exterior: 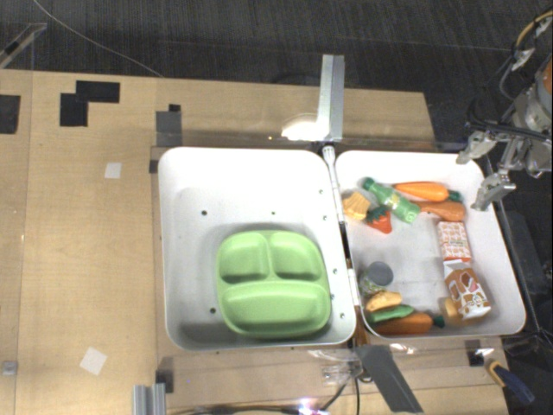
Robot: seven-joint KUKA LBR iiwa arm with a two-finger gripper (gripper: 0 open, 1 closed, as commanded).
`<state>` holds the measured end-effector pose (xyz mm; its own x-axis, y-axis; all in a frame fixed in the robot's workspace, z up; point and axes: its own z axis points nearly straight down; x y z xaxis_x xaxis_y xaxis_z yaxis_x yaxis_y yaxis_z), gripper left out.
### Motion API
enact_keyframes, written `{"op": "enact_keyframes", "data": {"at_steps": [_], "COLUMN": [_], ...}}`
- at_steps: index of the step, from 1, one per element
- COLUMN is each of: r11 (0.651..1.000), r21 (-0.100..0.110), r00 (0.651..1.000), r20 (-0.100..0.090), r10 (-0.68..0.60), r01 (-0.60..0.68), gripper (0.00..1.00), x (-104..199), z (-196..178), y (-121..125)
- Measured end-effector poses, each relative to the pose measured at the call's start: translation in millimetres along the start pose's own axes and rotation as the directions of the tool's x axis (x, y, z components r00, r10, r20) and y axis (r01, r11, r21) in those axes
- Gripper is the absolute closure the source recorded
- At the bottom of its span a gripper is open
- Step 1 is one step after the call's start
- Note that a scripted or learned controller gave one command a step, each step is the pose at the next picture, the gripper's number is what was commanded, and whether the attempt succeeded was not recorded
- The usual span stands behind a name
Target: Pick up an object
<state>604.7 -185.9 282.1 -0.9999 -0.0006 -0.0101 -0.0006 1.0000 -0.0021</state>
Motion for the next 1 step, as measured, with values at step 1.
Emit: {"op": "enact_keyframes", "data": {"at_steps": [1], "r11": [0.999], "r21": [0.002], "r00": [0.999], "r20": [0.005], "r10": [-0.038], "r01": [0.038], "gripper": [0.0], "x": [-19.8], "z": [182.0], "y": [-18.2]}}
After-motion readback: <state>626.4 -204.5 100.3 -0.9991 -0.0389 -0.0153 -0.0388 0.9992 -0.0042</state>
